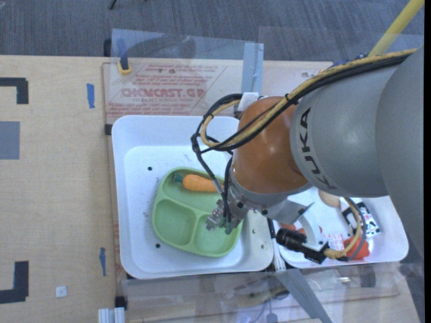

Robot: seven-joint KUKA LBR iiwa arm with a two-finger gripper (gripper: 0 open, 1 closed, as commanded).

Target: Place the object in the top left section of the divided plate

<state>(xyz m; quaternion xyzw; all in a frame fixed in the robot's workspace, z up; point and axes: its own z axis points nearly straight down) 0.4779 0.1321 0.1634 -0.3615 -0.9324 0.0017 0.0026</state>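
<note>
Though claw (224,219) blurred, carrot (199,182) on plate (176,222).

Red print "CHOICECAST"-like, partly illegible, on clear sheet (165,89); "KUKA", partly hidden, on arm (350,126).

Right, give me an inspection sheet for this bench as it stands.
Surface: wooden bench with two white bins; left bin holds the plate.
Job's things: green divided plate; orange carrot-like object lying in its upper section.
Clutter: small items in the right bin, too hidden to name.
Hand: hand low over the plate's right side.
Cables: black and yellow cables looped at the wrist.
Surroundings: grey floor, clear panels.
</note>
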